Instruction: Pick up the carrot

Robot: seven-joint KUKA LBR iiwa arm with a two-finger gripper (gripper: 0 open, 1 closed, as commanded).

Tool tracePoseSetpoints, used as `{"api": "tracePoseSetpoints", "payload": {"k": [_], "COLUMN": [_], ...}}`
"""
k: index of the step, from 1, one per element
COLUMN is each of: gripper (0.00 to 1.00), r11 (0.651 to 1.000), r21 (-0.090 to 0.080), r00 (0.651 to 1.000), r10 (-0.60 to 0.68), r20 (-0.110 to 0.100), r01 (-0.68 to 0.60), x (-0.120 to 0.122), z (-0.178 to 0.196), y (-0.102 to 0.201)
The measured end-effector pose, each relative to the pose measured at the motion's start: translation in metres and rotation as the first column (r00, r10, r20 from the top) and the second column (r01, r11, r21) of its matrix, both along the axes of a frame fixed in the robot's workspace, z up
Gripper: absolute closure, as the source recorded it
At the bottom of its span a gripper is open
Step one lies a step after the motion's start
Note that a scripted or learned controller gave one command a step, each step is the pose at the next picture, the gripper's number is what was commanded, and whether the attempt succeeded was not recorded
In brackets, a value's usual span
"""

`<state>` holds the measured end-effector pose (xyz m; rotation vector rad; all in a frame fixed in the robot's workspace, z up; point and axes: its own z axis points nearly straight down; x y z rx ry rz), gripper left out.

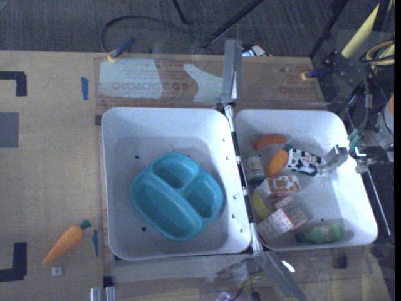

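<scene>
A small orange carrot (277,162) with a green top lies in the right bin (326,123), near its left-middle, tilted with the top pointing up-right. It rests against a black-and-white cow-pattern carton (304,162). My gripper (334,157) reaches in from the right edge of that bin, low, its tip at the carton's right end and about a carton's length from the carrot. A second, larger carrot (62,243) lies outside the bins on the wooden bench at lower left.
The right bin also holds an orange sausage (270,141), a small can (254,166), a juice box (282,185), a banana (259,205), a printed box (283,221) and a green item (322,233). A teal divided plate (177,195) lies in the left bin (125,130).
</scene>
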<state>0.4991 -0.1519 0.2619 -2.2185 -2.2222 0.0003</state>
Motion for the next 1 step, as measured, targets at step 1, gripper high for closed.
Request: {"api": "tracePoseSetpoints", "payload": {"k": [1], "gripper": [0.00], "r11": [0.990], "r21": [-0.001], "r00": [0.990], "r10": [0.139], "r20": [0.002], "r01": [-0.139], "x": [0.0760], "z": [-0.1266], "y": [0.0379]}}
